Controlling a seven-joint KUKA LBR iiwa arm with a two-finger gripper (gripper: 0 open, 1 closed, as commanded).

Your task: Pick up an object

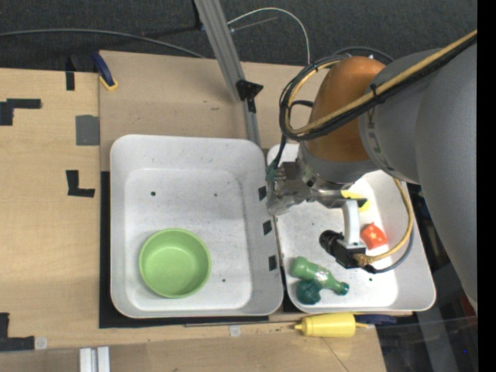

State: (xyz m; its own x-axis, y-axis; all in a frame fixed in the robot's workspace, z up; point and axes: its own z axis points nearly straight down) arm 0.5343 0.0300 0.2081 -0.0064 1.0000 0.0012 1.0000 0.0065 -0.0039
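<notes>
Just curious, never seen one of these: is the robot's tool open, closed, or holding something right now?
Tool: cannot be told from this angle; it hangs at the right bin's left edge.

Green bowl [174, 263], apparently upright, left bin [186, 142]

The left bin [186, 157] is white, flecked with small dark specks, and the bowl [174, 263] is a plain light green. The right bin [415, 289] is white too. Its bottle-shaped toy [319, 272] is mid green, the small piece [308, 291] a darker teal, and another thing [374, 235] orange-red. The arm [434, 107] is grey with an orange band [345, 111]. The bench [39, 231] is pale wood with black marks.
</notes>
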